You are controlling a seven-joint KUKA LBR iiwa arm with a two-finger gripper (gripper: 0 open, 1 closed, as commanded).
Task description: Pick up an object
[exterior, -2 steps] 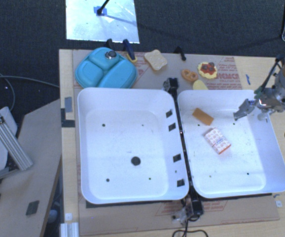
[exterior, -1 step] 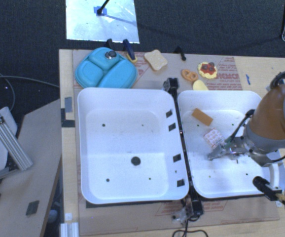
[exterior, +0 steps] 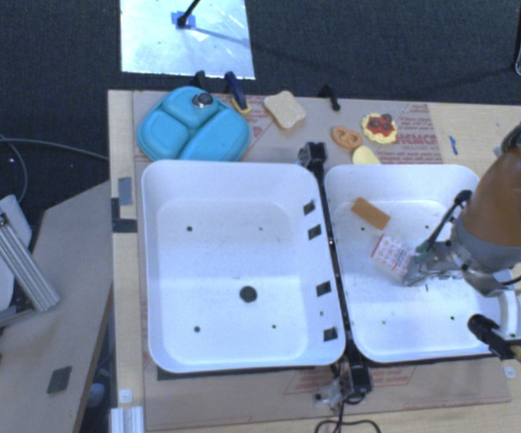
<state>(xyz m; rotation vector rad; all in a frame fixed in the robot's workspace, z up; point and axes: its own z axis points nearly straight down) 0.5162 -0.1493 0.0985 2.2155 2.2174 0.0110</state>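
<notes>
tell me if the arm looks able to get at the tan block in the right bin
Probably yes. The tan block lies in the open in the right bin, nothing on top, and the gripper is already low beside the neighbouring red-and-white packet.

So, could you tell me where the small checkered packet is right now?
The checkered packet lies in the right bin, just left of the gripper and below the tan block.

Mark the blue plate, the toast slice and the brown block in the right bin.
blue plate (exterior: pixel 193 126), camera view, on its divided top face
toast slice (exterior: pixel 285 109), camera view, middle of the slice
brown block (exterior: pixel 370 213), camera view, middle of its top face
</notes>
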